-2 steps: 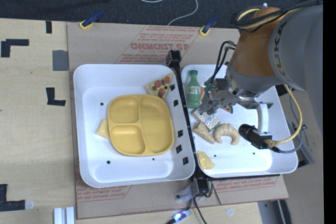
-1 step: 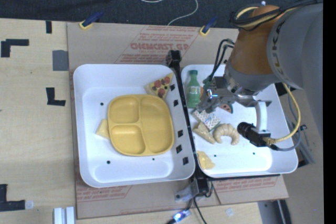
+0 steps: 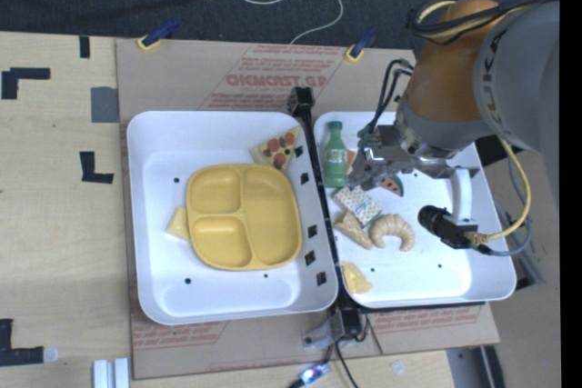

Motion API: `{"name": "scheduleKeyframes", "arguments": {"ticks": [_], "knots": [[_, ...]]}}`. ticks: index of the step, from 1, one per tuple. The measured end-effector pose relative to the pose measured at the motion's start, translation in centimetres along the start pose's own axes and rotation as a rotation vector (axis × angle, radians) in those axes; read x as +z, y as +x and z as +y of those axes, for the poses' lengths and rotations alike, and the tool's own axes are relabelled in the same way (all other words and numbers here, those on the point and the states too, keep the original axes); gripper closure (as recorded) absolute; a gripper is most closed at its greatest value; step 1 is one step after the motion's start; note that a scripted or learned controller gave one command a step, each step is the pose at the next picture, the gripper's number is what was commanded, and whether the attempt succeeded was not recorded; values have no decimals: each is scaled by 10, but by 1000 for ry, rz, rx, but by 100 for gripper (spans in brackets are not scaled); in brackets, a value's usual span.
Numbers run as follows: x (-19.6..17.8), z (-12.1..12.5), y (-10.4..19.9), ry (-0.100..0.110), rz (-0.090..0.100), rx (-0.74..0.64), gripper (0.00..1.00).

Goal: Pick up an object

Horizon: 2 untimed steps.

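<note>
In the right-hand shallow white plastic bin, we find the gripper low over a tight cluster of toy food; whether it is gripping anything, we cannot tell. The nearest candidates are the small green plastic bottle, just left of the gripper, the pale checkered cracker-like block below it, and the tan plastic croissant beside that block. We recommend descending on one item only, aligned with its narrow axis, because neighbours touch. A red-edged wedge sits by the wrist. The bin's dividing wall crowds the bottle. The left white bin carries a yellow compartment plate and a pizza-slice toy.
</note>
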<state>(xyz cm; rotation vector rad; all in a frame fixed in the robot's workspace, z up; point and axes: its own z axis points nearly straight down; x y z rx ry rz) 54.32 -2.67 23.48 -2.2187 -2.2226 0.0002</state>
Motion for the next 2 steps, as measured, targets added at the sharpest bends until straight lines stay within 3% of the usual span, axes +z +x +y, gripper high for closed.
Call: {"name": "scheduleKeyframes", "arguments": {"ticks": [1,2], "knots": [[22,2,0,3,-2,2,100],[16,7,-6,1,-1,0,100]]}}
